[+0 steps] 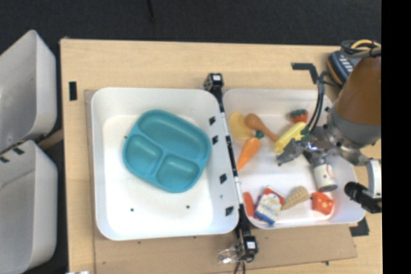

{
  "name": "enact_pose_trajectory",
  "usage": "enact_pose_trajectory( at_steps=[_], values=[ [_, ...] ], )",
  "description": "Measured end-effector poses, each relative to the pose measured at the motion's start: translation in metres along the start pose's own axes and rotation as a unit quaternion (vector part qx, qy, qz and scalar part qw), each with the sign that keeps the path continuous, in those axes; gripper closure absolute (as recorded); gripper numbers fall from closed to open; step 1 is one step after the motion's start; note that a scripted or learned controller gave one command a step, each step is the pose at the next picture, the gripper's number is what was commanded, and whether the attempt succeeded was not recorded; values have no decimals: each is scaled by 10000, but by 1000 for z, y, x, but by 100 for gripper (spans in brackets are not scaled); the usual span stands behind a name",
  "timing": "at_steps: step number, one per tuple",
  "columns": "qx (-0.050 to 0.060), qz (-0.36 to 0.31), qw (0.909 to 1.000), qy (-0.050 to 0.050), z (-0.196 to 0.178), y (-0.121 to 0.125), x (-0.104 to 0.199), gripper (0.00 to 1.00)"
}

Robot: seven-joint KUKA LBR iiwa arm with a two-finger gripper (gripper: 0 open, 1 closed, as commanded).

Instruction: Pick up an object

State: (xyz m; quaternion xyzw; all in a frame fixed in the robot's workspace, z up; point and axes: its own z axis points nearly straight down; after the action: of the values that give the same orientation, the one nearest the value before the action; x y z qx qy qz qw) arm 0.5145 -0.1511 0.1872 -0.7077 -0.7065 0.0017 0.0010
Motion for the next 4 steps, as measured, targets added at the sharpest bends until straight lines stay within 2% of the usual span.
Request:
enact_pose_trajectory(
  at_steps=[1, 2, 3, 4],
  values=[
    [2, 0, 10000, 3, 63, -1, -4, 0],
    [-9, 13, 10000, -1, 88, -1, -5, 0],
    [-35, 52, 10000, -1, 76, 0, -6, 100],
    [-53, -22, 10000, -4, 18, 7, 0, 100]
  ],
)
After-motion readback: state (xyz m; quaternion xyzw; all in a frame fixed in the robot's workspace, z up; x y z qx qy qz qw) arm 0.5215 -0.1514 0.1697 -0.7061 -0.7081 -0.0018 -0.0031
